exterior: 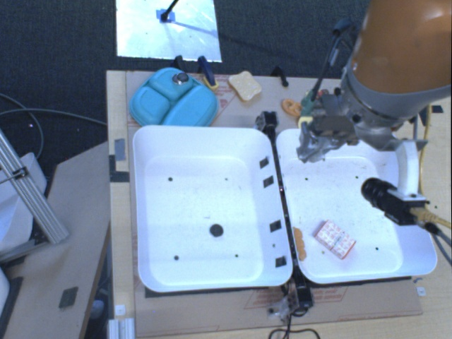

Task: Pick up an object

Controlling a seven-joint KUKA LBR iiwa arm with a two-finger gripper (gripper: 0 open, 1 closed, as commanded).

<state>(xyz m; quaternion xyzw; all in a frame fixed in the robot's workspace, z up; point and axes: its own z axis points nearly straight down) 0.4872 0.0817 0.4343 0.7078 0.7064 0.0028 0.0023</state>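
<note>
Over the right bin (424,260), up near its 12 o'clock wall, the gripper (311,149) was hanging when I grabbed this frame. Fingers pointed down at the bin floor, but honestly I couldn't tell how wide they were set, too much grey metal bunched together from my angle. Nothing visible between them that I could make out. The arm (402,34) came in from 2 o'clock, big orange band filling that corner.

Stuff in the right bin: a small checkered box (335,239) sat toward 6 o'clock, lying flat and a bit skewed, well apart from the gripper. A little orange piece (299,244) lay at about 8 o'clock, right against the divider side wall. A black cylinder (387,200) on the arm's side hung over the bin at 3 o'clock.

Left bin (152,260) had just a dark round disc (216,230) near its middle, slightly toward 6.

Behind the bins at 12 o'clock, on the bench: a blue container (173,99), a sponge-looking tan block (245,85), and an orange bit (291,106) close to the gripper but outside the bin.
</note>
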